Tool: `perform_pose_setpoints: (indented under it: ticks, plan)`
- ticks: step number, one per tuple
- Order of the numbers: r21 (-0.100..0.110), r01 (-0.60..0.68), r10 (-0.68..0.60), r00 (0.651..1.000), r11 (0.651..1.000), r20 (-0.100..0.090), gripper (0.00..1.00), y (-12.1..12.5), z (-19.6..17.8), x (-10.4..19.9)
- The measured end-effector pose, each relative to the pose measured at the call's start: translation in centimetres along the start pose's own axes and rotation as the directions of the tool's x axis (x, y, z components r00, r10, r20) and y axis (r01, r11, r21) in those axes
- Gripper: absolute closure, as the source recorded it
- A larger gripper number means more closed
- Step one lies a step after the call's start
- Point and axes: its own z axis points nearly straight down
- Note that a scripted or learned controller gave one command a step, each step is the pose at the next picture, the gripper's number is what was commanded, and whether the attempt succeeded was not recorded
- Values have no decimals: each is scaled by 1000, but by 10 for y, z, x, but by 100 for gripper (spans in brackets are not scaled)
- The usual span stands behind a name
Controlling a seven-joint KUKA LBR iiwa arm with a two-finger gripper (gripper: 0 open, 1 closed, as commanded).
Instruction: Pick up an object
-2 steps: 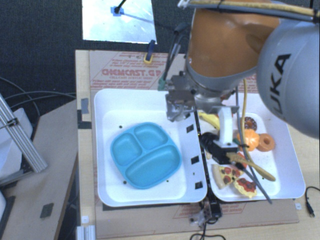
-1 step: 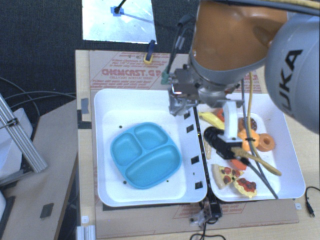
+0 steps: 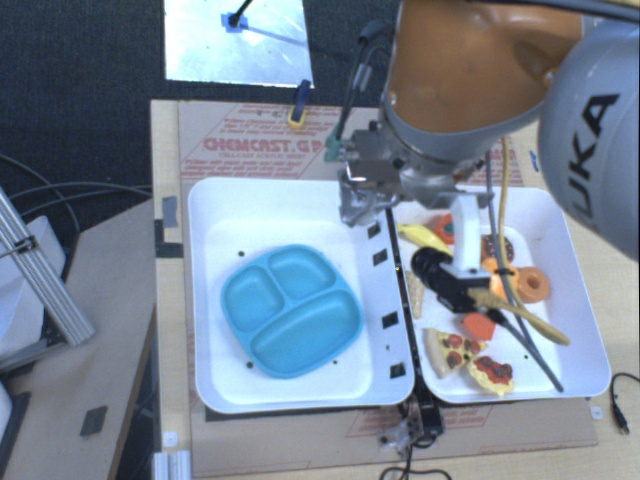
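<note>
2 shallow white bins sit side by side on a cardboard sheet (image 3: 255,138) printed with red lettering. The left bin (image 3: 215,218) holds a blue divided plate (image 3: 290,310). Behind lies a shiny metal sheet (image 3: 235,28).

Blue divided plate (image 3: 291,310): smooth plastic, slight gloss. Both white bins (image 3: 300,393): smooth, semi-gloss plastic, resting on matt printed cardboard (image 3: 255,143). Arm's orange band (image 3: 480,43) glossy; far sheet (image 3: 238,28) looks like reflective metal.

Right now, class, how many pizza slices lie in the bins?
2: one pizza slice and a second slice beside it, both at the right bin's near edge. The arm may hide others.
</note>
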Motion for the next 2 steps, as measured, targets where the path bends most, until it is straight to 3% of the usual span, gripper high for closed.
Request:
perform_pose_setpoints:
  ticks: [1,2]
  plan:
    - [2,-7,7,1000,1000,-2,100,14,-34,72]
    - [16,-19,19,1000,1000,8,100,93,130,63]
